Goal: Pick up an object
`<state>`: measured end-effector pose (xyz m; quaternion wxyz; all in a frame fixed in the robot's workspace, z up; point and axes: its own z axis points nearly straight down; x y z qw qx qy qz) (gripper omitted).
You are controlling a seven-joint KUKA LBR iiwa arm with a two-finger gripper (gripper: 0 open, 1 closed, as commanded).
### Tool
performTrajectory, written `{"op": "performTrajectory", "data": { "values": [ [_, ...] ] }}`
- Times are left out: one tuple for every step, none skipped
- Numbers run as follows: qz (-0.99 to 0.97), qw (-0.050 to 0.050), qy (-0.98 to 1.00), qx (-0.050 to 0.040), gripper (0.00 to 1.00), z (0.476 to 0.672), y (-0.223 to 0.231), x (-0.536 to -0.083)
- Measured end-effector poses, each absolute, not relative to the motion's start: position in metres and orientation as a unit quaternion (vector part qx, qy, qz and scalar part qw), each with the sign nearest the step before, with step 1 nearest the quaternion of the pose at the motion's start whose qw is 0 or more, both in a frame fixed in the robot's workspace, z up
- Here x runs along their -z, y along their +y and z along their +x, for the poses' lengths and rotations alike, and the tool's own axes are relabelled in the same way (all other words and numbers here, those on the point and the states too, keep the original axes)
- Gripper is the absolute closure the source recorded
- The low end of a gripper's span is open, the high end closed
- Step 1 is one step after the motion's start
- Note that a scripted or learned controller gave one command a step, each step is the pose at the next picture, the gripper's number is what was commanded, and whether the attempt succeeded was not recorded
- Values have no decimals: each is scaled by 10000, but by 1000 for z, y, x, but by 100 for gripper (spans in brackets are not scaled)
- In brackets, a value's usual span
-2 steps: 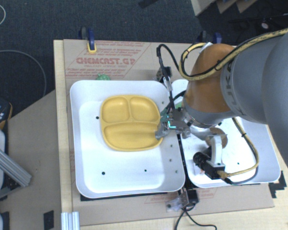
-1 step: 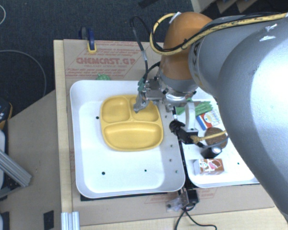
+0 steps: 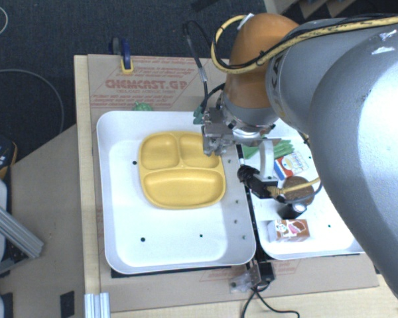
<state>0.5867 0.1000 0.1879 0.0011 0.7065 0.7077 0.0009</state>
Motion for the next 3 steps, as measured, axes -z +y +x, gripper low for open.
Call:
{"op": "performTrajectory", "data": {
  "values": [
    [7060, 1, 7082, -22, 100, 498, 107, -289],
    [7067, -1, 7075, 3, 0, 501, 106, -284],
    [7065, 8, 7078, -8, 100, 502, 106, -295]
  ]
}}
